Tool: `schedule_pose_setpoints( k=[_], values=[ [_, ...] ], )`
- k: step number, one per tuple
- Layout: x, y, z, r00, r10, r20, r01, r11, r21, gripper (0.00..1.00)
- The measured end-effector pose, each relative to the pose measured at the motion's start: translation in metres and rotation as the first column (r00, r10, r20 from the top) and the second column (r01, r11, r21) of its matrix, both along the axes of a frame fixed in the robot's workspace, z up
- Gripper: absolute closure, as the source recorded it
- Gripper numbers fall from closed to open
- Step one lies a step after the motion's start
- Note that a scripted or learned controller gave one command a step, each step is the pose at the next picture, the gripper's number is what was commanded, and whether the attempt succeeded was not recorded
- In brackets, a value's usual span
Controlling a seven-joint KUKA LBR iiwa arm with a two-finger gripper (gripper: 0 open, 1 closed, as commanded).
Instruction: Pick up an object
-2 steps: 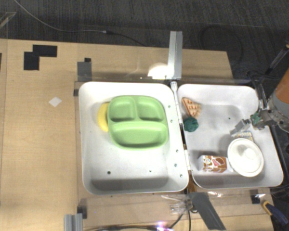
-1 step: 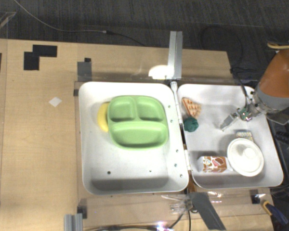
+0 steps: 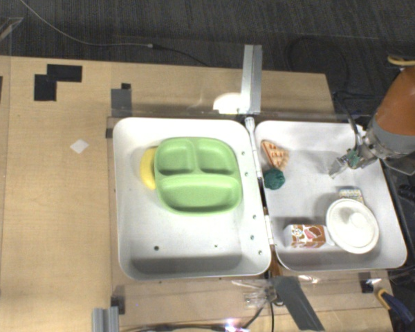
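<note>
Wooden bench carries two white bins; the claw hovers over the right bin (whether released or clenched, I cannot tell). Nearest pick is likely the white bowl, round and shallow, at six o'clock from it.

Bright, even overhead light; white bins glare slightly, shadows stay soft, and detail is mildly blurred.

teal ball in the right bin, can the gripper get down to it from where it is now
Probably yes. The teal ball lies by the bin's left wall, with bare floor between it and the gripper. The waffle piece sits close above it, which might crowd a finger.
</note>
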State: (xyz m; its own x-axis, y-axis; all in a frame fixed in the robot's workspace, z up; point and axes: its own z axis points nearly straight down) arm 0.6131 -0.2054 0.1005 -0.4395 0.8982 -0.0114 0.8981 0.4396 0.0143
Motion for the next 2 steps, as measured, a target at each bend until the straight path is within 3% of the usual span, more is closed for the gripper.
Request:
schedule_pose_setpoints(
  k=[1,2],
  values=[
    [0.000,0.000,0.000,1.000,0.000,0.000,0.000,1.000,0.000,0.00],
    [-0.115,0.064,-0.011,0.991,0.130,-0.008,-0.130,0.992,0.003,0.00]
  ],
)
